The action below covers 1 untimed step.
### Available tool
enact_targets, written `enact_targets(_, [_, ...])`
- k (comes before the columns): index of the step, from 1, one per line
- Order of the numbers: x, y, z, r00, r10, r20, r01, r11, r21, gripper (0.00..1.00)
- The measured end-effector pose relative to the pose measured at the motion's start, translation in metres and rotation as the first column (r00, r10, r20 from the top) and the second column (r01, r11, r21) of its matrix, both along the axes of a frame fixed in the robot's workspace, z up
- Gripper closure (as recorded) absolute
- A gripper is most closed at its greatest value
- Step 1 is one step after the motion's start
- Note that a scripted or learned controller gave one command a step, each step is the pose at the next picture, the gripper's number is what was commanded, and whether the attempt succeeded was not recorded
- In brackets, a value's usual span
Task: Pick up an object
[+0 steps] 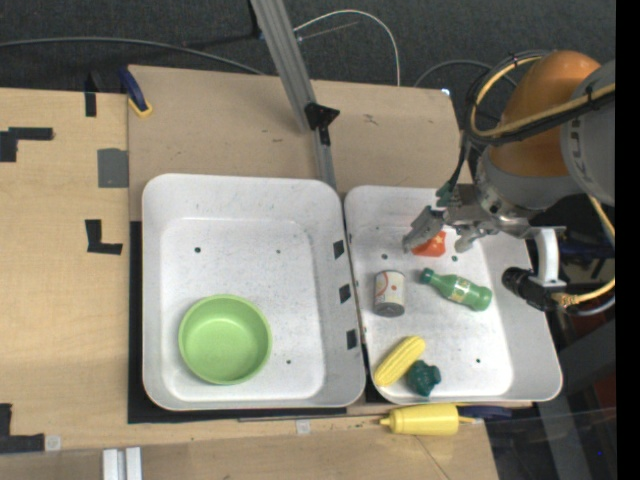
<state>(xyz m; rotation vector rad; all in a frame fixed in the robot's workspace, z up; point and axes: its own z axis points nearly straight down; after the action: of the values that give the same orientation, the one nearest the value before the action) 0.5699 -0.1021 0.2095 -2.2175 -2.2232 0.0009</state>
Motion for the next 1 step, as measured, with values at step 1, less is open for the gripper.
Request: enact_targets(1, [0.0000, -0.0002, 0.0000, 1.000, 0.000, 0.000, 0.000, 1.000, 0.000, 0.00])
